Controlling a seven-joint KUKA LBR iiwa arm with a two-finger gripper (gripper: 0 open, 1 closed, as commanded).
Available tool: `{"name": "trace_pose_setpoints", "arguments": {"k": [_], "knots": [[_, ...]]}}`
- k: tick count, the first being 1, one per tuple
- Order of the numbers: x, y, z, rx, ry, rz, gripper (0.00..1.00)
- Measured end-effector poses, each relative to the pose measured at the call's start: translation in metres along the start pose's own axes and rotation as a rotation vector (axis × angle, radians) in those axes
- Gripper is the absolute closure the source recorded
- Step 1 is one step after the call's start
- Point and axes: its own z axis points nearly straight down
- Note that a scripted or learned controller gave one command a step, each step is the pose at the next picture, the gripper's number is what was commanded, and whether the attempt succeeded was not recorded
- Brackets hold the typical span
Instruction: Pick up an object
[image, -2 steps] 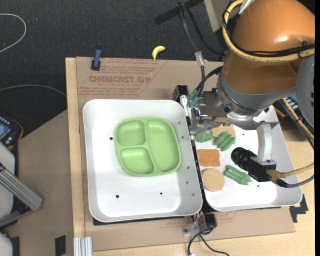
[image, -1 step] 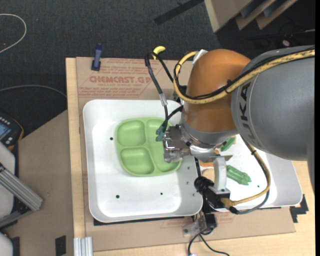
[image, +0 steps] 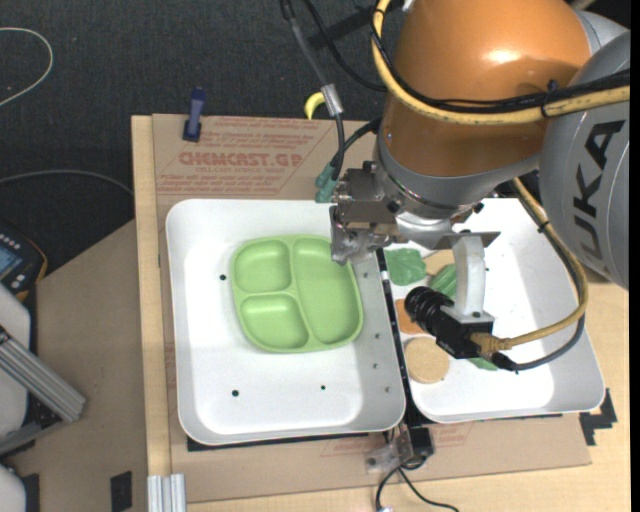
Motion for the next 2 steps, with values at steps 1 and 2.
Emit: {"name": "trace_pose_setpoints", "arguments": {"k": [1,2], "knots": [[-0.027,0.016,0.084,0.025,-0.01,0.01,1.0],[-0.134,-0.007,0.165,0.027,-0.01,0.018,1.0]]}}
